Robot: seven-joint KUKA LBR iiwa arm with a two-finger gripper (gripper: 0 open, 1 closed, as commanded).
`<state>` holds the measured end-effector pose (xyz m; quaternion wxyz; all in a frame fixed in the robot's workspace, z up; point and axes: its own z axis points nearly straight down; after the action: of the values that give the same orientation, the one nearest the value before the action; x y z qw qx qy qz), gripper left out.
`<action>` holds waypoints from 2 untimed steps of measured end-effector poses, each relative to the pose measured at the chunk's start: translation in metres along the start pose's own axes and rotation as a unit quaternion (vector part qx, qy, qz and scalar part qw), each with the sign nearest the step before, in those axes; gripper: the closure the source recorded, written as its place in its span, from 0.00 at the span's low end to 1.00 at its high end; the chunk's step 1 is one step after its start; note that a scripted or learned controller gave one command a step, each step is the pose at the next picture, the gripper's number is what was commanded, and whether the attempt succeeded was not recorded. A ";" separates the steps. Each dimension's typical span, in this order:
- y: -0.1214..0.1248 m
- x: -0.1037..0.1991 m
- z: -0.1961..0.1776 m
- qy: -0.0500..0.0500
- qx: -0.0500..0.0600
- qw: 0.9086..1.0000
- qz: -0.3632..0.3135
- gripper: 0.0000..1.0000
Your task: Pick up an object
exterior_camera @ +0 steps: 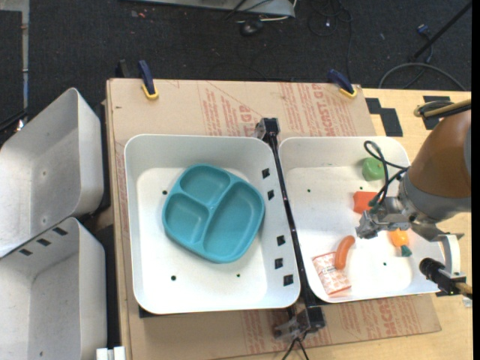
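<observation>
Nothing lifted yet: the hand (373, 223) hovers low just right of the sausage (343, 251) (grip state I cannot tell), beside the orange block (364, 200).

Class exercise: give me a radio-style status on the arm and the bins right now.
Gripper low in right white bin, fingers unclear. Orange-red block, orange sausage-shaped toy, green round toy nearby, none seen held. Teal divided plate in left bin.

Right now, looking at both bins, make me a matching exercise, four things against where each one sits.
Things:
1. teal divided plate
2. green object
3. orange sausage-shaped piece
4. red and white packet

Places:
A. right bin, far end
B. left bin, middle
C. right bin, near edge
D. right bin, just beyond the packet

Pairs: 1-B, 2-A, 3-D, 4-C
</observation>
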<state>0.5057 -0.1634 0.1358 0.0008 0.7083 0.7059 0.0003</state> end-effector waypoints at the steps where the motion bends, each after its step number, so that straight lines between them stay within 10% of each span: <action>1: -0.006 0.000 -0.045 -0.001 -0.001 1.000 -0.002 1.00; 2: -0.005 0.000 -0.097 -0.001 -0.002 1.000 -0.003 1.00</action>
<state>0.5009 -0.1633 0.2331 0.0027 0.7059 0.7083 0.0010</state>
